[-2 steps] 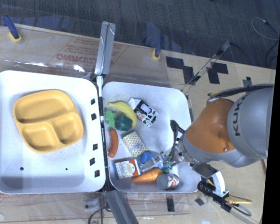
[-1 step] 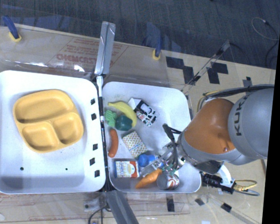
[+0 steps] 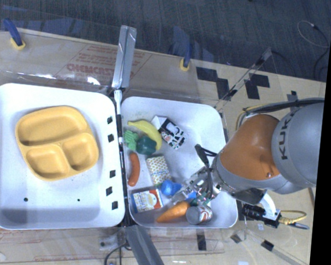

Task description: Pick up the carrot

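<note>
From the overhead camera, closest thing was the carrot [image 3: 173, 212], lying at the front edge of the right bin [image 3: 226, 135], long axis running left-right, tip pointing left. My gripper [image 3: 199, 192] hung just up-right of its fat end. Couldn't tell how wide it was set. Count: one carrot, one banana [image 3: 144, 127], one sausage [image 3: 133, 168], two bins.

A yellow three-compartment tray [image 3: 57, 142] is seen in the left bin [image 3: 7, 201]. In the right bin [image 3: 204, 118] a banana [image 3: 145, 127], a green toy [image 3: 138, 142], a sausage [image 3: 133, 169], a small carton [image 3: 147, 200] and a black-and-white packet [image 3: 172, 134] are noted.
</note>
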